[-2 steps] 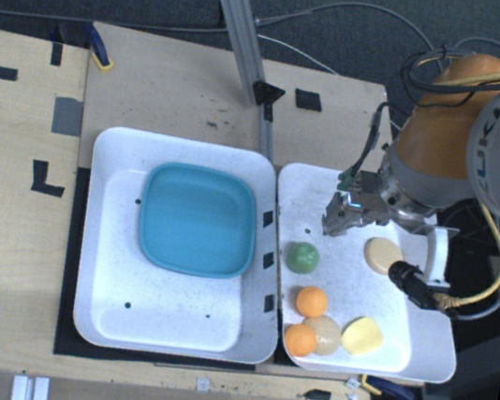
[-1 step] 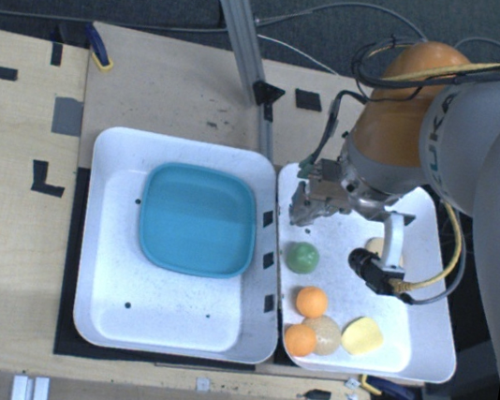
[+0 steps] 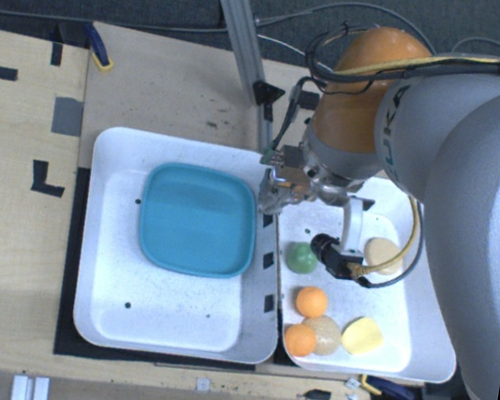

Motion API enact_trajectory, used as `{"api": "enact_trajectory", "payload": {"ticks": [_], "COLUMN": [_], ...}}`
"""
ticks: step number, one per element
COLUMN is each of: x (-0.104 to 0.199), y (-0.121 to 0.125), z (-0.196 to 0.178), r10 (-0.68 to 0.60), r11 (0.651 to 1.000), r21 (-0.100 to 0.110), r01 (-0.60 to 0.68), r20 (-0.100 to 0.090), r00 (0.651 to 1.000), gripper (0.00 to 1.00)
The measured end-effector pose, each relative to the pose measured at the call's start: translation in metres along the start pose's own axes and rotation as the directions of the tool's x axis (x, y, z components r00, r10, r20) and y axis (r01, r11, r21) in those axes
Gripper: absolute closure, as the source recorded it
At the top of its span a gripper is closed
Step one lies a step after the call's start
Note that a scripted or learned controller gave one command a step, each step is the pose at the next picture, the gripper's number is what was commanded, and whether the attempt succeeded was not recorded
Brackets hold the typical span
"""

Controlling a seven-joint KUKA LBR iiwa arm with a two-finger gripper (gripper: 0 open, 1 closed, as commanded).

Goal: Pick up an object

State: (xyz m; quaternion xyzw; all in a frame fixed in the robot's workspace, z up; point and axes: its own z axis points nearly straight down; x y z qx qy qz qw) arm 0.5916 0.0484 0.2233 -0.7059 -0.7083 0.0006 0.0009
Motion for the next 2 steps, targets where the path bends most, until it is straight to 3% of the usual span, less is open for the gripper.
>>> {"api": "enact_trajectory", "payload": {"ticks": [1, 2], "x": [0.0438, 0.0418], "y": [0.0237, 0.0237], "z": [0.0049, 0.0043], "r10": [0.000, 0.003], "r11": [1.000, 1.000], "r21": [-0.001, -0.001], "r01": [0.000, -0.003], "r20": [0.000, 0.001], "r00": [1.000, 1.000], "gripper": [1.00, 0.00]}}
